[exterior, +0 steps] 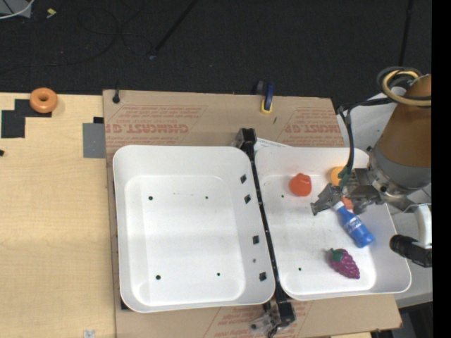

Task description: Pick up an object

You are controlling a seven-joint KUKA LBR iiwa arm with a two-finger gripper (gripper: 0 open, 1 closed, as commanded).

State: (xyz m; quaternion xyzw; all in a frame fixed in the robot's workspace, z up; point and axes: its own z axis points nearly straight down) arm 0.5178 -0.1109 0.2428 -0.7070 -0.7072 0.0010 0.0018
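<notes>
Blue bottle lies seemingly just under the gripper.

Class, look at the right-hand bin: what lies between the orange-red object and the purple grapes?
In the camera view, only bare white bin floor lies between the orange-red object and the purple grapes.

Left bin floor is left open; right bin is crowded by red object, blue bottle, purple grapes; centre-left floor is passable.
</notes>
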